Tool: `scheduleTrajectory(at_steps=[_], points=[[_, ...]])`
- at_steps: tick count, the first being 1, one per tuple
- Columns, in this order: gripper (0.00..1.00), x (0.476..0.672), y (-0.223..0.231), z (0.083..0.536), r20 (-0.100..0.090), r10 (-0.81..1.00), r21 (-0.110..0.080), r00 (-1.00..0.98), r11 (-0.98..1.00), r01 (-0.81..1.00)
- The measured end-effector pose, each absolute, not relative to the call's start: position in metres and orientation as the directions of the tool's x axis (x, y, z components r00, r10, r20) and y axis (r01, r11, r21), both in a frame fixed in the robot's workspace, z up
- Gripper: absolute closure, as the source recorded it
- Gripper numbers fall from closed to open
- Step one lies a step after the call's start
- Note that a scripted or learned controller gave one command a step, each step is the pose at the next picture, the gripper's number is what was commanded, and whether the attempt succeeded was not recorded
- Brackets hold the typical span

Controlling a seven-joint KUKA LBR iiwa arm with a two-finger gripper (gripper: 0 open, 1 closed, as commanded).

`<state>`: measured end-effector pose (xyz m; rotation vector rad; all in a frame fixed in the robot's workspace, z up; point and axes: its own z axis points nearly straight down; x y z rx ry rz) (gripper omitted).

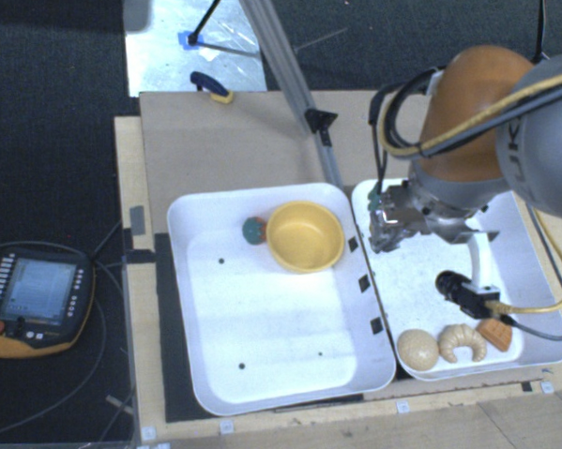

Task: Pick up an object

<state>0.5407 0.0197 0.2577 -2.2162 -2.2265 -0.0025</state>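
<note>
My gripper (386,226) hangs over the upper left part of the right bin (407,301), close to the divide between the two bins. Nothing shows beneath or in it. Along the right bin's front edge lie a round beige bread roll (418,349), a pale croissant (463,342) and a small orange-brown piece (496,333), all well in front of the gripper. In the left bin (259,351) a yellow bowl (305,236) sits at the back right, with a small teal ball (253,231) touching its left side.
The grey arm with its orange band (476,96) covers the back of the right bin. A metal pole (292,73) slants across the bench behind the bins. A teach pendant (36,297) lies on the floor at the left.
</note>
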Motion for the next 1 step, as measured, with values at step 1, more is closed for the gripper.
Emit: scheduleTrajectory(at_steps=[1], points=[[1.0, 0.523, 0.0673, 0.2549, 0.001, 1.0, 0.0, -0.005, 0.005, 1.0]])
